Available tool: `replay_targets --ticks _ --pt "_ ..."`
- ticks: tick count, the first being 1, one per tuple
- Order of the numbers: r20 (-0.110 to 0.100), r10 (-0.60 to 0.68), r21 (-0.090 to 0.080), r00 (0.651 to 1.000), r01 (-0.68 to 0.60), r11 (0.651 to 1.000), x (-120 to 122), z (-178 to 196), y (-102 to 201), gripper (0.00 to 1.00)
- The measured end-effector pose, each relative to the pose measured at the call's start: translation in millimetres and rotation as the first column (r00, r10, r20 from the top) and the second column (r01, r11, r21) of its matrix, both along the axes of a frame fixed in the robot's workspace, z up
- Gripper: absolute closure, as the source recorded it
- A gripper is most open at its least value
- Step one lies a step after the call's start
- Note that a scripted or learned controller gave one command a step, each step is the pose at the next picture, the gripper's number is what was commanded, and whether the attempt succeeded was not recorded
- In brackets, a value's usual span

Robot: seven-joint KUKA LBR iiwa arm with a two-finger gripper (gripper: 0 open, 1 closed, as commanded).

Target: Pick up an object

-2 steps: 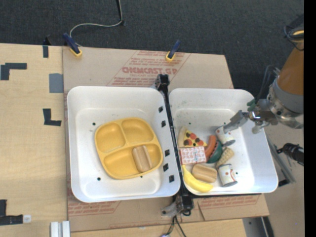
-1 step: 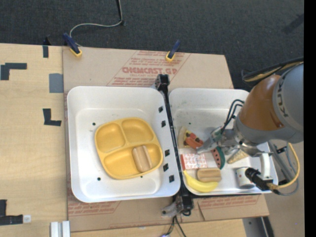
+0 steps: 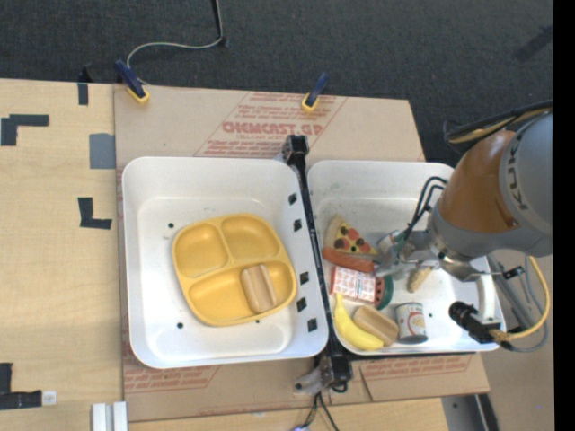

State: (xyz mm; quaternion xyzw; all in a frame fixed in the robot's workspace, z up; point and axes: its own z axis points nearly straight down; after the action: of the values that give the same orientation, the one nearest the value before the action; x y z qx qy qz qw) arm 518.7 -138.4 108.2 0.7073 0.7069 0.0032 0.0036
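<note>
Over the right-hand shallow white bin point(image 3: 449, 173), the grey arm with its orange band point(image 3: 490, 196) reaches in from the right, its two-finger gripper point(image 3: 395, 257) lowered among a cluster of toy foods; how its fingers stand cannot be told from this angle. Just beside the gripper lies a red sausage-like piece point(image 3: 349, 259), touching a pale wedge of toy pizza dotted with red and dark toppings point(image 3: 344, 237) above it. Below them sits a small red-and-white printed packet point(image 3: 353, 285), with a dark green and red slice-shaped piece point(image 3: 387, 292) at its right edge. A small tan object point(image 3: 418, 280) rests just right of the gripper. Near the bin's front wall, a yellow toy banana point(image 3: 352, 327) curves beneath a tan bread-like roll point(image 3: 377, 323), and a small grey tin can with a red label point(image 3: 411, 321) stands beside them. A black divider strip point(image 3: 303, 214) separates this bin from the left-hand white bin point(image 3: 144, 241), where a yellow plastic tray with three compartments point(image 3: 202, 250) holds a brown toy sausage point(image 3: 258, 287) in its lower compartment. Both bins rest on a brown cardboard sheet with red lettering point(image 3: 260, 124), held by two blue-and-yellow clamps point(image 3: 132, 80) at its far edge.
</note>
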Motion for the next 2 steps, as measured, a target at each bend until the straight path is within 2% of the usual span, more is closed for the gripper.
replay_targets --ticks 1,2 --pt "-0.01 0.002 0.001 1.0 -0.002 1.0 -20.5 103.8 41.6 1.0" --pt "-0.01 0.002 0.001 1.0 -0.002 1.0 -20.8 103.4 41.6 0.0"
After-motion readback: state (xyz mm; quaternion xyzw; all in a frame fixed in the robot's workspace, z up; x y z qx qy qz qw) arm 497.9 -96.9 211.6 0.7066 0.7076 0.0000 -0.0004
